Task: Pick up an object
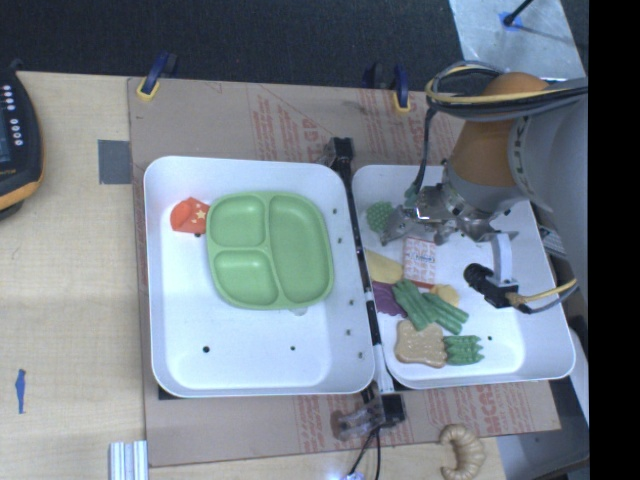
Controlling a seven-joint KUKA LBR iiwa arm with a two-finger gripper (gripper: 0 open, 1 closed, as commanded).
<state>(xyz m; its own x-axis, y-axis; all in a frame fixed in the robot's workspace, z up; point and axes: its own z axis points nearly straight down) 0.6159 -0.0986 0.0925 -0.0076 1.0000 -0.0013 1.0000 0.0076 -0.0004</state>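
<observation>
A: Where's the gripper [432,218]?

B: Right of centre in the frame, low over the upper part of the right bin [530,353]. I cannot tell how the jaws stand; the wrist hides them.

A: What lies nearest?

B: The packet [420,260], white with red print, just below the gripper in the frame, maybe touching it. Its long axis runs almost up and down the frame. A green sprig [379,215] sits just to the gripper's left.

A: And the rest?

B: Lower in that bin: a yellow piece [383,265] to the packet's left, green beans [430,306] slanting toward the lower right, a tan cracker [419,343] near the bottom edge. The left bin [250,368] bears 1 green plate [270,249] and a red toy [189,215], well apart from the arm.

A: So the target?

B: Likely the packet: a short drop down-frame, jaws closing across its narrow width.
</observation>
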